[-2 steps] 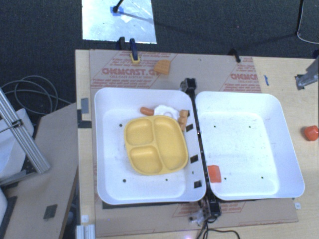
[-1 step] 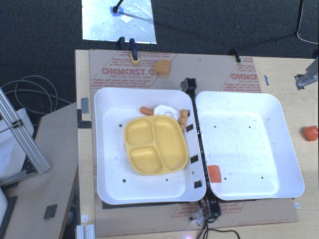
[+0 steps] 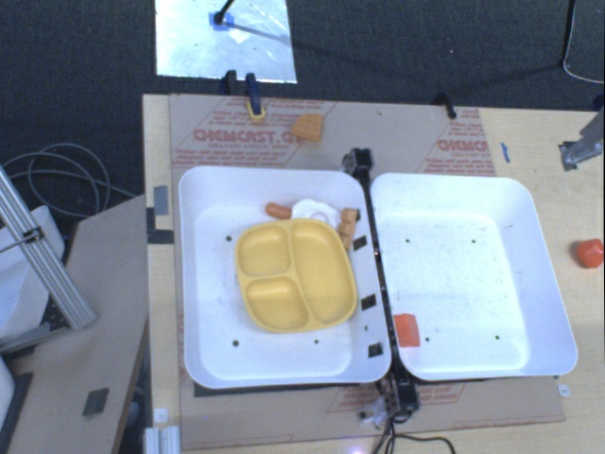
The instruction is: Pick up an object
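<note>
The gripper (image 3: 580,149) peeks in at the right edge, well apart from the yellow tray (image 3: 295,275), and I cannot tell its grip.

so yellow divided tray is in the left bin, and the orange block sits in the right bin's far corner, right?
Nearly. The camera view shows the orange block in the right bin at its near-left corner, by the divider, not the far corner. The yellow divided tray is in the left bin, as said.

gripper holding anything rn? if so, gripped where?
Cannot be told. A grey piece of the arm shows at the right edge, with nothing seen in it. The yellow tray and the orange block lie in the bins.
</note>
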{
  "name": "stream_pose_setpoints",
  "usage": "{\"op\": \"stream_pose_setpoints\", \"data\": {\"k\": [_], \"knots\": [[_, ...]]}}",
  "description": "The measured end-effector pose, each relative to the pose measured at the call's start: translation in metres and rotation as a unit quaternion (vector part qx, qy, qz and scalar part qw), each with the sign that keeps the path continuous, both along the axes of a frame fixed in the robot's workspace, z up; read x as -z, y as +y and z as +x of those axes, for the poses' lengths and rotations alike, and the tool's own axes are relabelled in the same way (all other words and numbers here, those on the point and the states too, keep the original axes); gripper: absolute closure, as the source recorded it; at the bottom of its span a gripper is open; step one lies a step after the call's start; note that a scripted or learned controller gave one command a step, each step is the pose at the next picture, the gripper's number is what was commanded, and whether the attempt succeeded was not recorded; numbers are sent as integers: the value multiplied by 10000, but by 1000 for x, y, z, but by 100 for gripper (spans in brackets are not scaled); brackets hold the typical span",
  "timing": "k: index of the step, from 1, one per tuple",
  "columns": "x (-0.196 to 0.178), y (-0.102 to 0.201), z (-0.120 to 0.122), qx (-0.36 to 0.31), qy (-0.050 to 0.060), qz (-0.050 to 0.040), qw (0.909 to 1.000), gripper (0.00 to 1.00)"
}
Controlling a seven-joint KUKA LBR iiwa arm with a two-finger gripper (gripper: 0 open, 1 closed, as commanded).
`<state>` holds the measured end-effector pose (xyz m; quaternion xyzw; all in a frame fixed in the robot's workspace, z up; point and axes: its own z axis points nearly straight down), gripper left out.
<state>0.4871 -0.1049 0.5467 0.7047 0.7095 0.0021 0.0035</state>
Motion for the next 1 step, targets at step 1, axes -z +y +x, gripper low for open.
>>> {"op": "stream_pose_setpoints", "data": {"k": [1], "knots": [[-12,0,0,-19,-24,-6,10000,100]]}}
